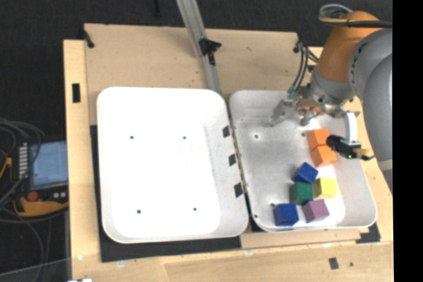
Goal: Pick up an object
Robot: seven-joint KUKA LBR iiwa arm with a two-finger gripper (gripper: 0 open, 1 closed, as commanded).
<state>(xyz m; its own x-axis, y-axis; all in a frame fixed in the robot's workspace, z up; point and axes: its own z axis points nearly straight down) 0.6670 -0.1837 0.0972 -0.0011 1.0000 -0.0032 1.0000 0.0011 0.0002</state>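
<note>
Claw: being held above the right bin, grip state cannot be told
Blocks: being kept in that bin's near right corner

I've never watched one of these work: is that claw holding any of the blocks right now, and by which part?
Nothing is held. The gripper hangs near the far end of the right bin, with no block between its fingers. The blocks, such as the orange block, lie apart from it.

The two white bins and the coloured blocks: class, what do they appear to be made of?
White bins: probably moulded plastic, smooth and semi-matt, with rounded corners and raised rims. Coloured blocks: painted wood or solid plastic, hard to tell; flat, even colours and crisp edges, no visible grain.
</note>
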